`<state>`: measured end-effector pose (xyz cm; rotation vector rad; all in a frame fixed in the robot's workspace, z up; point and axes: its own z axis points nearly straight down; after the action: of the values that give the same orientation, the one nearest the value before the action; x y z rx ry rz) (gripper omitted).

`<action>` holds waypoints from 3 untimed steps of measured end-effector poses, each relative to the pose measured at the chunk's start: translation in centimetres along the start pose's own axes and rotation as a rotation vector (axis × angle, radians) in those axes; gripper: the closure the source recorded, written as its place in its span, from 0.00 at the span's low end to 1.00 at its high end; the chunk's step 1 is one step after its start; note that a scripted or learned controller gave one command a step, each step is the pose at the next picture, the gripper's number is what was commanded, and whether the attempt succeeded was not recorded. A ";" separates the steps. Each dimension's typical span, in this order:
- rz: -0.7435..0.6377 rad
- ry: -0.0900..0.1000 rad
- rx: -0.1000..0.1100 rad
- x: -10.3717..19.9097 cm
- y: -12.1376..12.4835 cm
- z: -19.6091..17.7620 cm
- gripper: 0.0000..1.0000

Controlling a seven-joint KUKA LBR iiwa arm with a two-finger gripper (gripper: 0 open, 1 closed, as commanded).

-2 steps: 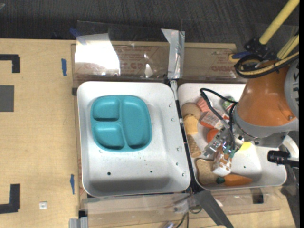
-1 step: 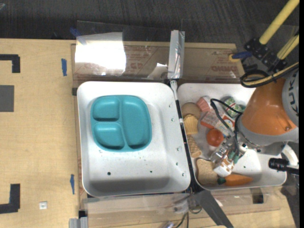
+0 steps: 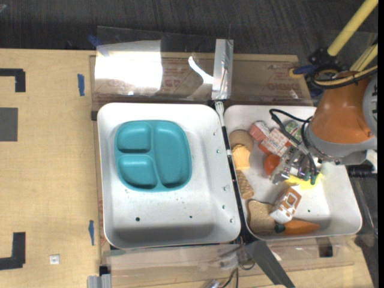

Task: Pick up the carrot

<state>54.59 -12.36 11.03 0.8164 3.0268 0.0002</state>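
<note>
The carrot (image 3: 302, 226) is orange with a green stub at its left end. It lies flat along the front wall of the right bin (image 3: 345, 212). My gripper (image 3: 285, 170) hangs over the middle of that bin, behind the carrot and apart from it, with a small white carton (image 3: 287, 201) lying between the two. The grey arm with its orange band (image 3: 339, 120) reaches in from the right and hides part of the bin's back right corner.
The left bin (image 3: 120, 215) bears a teal divided plate (image 3: 153, 154). Around the gripper lie a red-and-white packet (image 3: 267, 137), a red piece (image 3: 273, 161), a yellow piece (image 3: 310, 182), tan food items (image 3: 242, 158) and a round cork-coloured piece (image 3: 259, 216).
</note>
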 end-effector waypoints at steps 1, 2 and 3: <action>0.134 -0.010 -0.007 -2.8 5.2 -15.8 1.00; 0.173 0.007 0.000 2.1 11.3 -13.9 1.00; 0.027 0.008 0.002 6.3 10.1 -15.5 1.00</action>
<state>54.09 -0.45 26.49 0.8596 3.0232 0.0003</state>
